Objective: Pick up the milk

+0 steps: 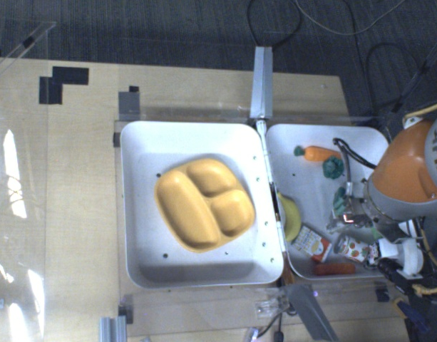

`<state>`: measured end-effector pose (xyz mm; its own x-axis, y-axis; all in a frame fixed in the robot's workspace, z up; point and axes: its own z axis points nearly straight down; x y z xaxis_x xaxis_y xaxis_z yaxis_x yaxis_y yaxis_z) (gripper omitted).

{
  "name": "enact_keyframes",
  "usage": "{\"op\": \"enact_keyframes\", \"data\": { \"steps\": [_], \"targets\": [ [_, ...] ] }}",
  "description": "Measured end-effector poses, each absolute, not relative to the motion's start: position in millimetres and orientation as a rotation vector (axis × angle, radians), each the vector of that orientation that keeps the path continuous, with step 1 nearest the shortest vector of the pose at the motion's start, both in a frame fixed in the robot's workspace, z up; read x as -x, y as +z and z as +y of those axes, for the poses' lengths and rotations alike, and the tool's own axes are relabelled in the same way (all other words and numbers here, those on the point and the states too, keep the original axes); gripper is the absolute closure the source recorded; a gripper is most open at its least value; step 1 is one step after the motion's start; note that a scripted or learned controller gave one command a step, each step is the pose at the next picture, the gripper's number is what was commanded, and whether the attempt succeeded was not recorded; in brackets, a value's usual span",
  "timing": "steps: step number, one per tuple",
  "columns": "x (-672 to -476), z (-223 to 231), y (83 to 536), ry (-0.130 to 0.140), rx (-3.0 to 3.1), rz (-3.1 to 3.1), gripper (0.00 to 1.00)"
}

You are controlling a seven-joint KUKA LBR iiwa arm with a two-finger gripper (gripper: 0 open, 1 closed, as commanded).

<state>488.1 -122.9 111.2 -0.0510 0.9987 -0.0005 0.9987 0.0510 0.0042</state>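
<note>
Camera view: the gripper (pixel 348 216) hangs low over the right bin (pixel 304 142), and from this slant I cannot tell whether it is spread or closed; nothing is seen clamped in it.

Just below it, toward the bin's near wall, lies what I take for the milk (pixel 355 249): 1 small white carton with coloured print, on its side, its long axis running left to right. A second small carton (pixel 311 244) lies just to the gripper's lower left, and a red piece (pixel 336 268) lies close against the milk's near side. A carrot (pixel 319 153) sits well above the gripper.

As a judgement, the carton is light and fairly stiff, though its walls would dent under a hard squeeze, and its coated faces look slippery. Best hold: across the 2 flat long faces at mid-length, away from the red piece.
</note>
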Motion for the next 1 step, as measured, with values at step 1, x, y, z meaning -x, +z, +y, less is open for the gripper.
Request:
{"op": "enact_keyframes", "data": {
  "steps": [1],
  "targets": [
    [-529.4, -185.5, 89.6, 0.008, -1.853, 2.523, 1.0]
  ]
}}
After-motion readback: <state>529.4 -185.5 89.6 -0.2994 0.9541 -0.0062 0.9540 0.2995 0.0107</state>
